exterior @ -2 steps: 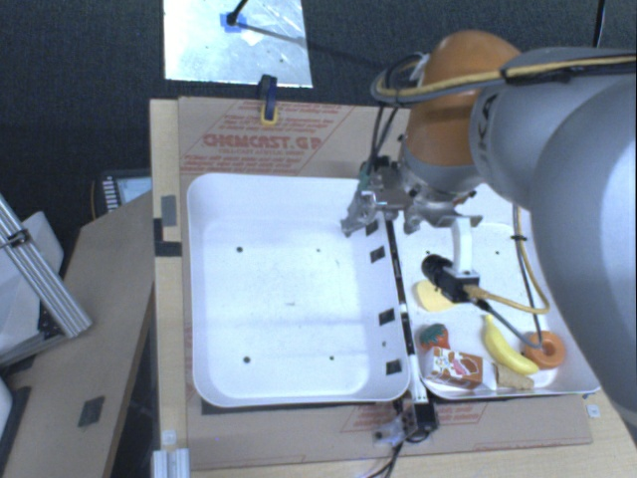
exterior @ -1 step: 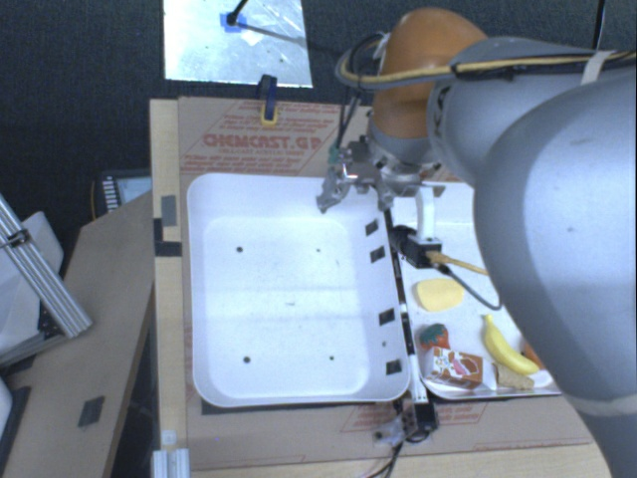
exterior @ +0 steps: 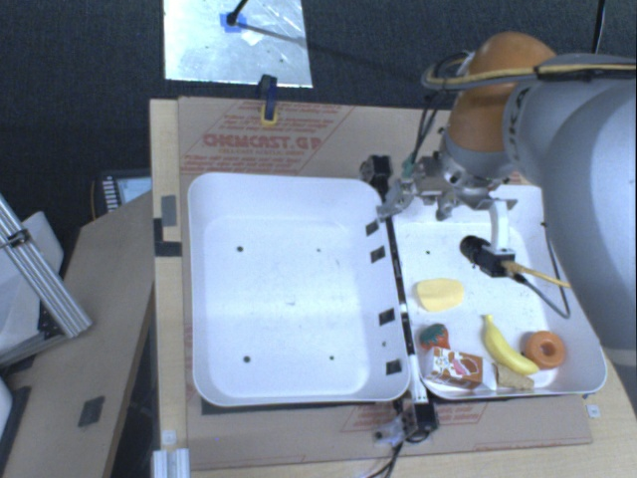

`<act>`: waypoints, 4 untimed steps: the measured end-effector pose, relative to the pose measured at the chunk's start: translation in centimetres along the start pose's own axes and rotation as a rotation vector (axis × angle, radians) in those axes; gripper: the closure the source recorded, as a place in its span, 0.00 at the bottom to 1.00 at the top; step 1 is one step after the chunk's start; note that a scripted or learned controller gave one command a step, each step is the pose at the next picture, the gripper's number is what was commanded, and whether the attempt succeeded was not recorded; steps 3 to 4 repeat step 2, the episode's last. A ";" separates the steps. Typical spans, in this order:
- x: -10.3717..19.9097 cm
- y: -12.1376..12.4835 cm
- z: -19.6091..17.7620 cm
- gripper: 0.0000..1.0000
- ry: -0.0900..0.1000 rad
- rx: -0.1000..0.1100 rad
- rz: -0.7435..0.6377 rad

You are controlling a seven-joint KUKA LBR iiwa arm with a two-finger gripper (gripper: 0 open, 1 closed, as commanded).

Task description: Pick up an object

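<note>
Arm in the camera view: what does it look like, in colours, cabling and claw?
A bulky, smooth grey rounded arm carries a glossy orange band above the wrist. Thin dark cables run down beside it to a small silvery metal claw.

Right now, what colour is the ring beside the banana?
Orange. The ring sits right of the banana; the camera view shows it best.

A robotics lab: grey industrial arm (exterior: 587, 157), white left bin (exterior: 289, 297) and right bin (exterior: 438, 257) on a cardboard-topped table (exterior: 269, 137), aluminium framing (exterior: 40, 277), dark backdrop (exterior: 80, 48)
</note>
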State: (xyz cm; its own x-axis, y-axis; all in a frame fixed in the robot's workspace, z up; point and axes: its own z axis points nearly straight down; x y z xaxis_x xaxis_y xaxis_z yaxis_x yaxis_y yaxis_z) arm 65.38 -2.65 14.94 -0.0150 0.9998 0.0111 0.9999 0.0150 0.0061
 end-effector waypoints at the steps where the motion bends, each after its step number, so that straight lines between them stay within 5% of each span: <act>1: 4.9 -7.4 -3.7 0.00 -0.009 0.007 0.007; 2: 8.8 -5.0 1.6 0.00 -0.025 -0.007 0.021; 4: 8.8 -5.0 1.6 0.00 -0.025 -0.007 0.021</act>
